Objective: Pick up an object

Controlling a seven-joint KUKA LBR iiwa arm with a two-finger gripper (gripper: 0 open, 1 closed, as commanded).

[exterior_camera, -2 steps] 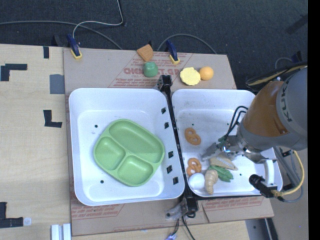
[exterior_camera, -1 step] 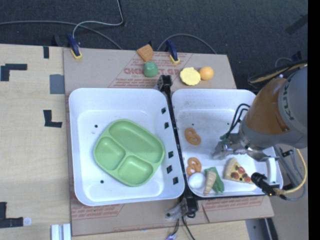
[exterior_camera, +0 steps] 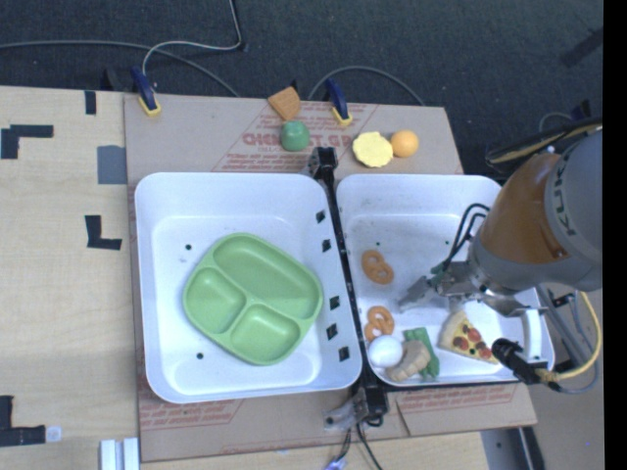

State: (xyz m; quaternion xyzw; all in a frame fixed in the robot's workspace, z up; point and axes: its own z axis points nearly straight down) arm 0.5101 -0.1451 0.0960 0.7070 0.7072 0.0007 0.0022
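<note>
Pizza slice (exterior_camera: pixel 466 338) sits just below-right of the gripper (exterior_camera: pixel 423 292), long axis slanting down-right; can't tell if it's clenched or released tbh

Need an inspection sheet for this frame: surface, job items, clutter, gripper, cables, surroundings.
Surface: two white bins, left bin, right bin, on cardboard sheet.
Job's things: right bin holds two pretzels, white egg, pizza slice.
Clutter: green divided plate in left bin; toy foods behind bins on cardboard.
Gripper: gripper low in right bin, fingers spread, nothing between them.
Cables: black cable behind bench.
Surroundings: dark carpet.
</note>
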